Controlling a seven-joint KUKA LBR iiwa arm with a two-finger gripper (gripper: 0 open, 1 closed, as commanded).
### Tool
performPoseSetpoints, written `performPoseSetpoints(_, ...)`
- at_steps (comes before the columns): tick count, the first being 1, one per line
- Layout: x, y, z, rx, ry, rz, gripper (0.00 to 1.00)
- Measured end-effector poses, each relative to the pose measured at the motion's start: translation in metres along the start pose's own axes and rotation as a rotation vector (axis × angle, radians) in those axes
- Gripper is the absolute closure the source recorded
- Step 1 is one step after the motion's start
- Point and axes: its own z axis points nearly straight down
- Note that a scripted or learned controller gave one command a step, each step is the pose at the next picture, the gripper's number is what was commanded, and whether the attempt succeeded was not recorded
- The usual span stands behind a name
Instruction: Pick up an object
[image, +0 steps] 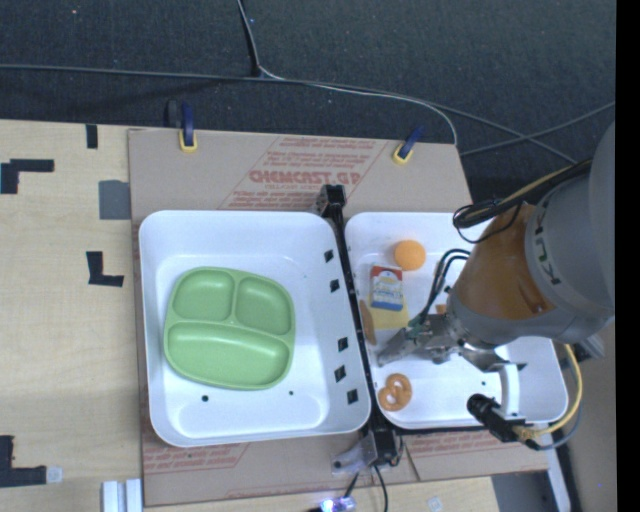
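- You have two white bins side by side: the left bin (160, 400) carries a green divided plate (230, 327), leaving bare floor along its near edge.
- The right bin (545, 395) is crowded on its left half; bare floor lies under and right of the arm (520, 280).
- Your gripper (392, 350) sits low near the divider between the bins; whether it is clenched or released, you cannot tell.
- A small carton (387, 287) lies just beyond the gripper, its long axis running away from you, toward the far wall.
- An orange ball (408, 254) rests beside the carton's far end.
- A pretzel (395, 391) lies just nearer than the gripper, apart from it.
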Motion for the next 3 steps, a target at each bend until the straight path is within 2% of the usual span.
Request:
performPoseSetpoints(1, -0.001, 0.001, -0.012, -0.004, -0.002, 0.000, 1.00)
performPoseSetpoints(2, 0.005, 0.000, -0.054, -0.002, 0.001, -0.001, 1.00)
performPoseSetpoints(3, -0.001, 0.005, -0.100, -0.004, 0.000, 0.000, 1.00)
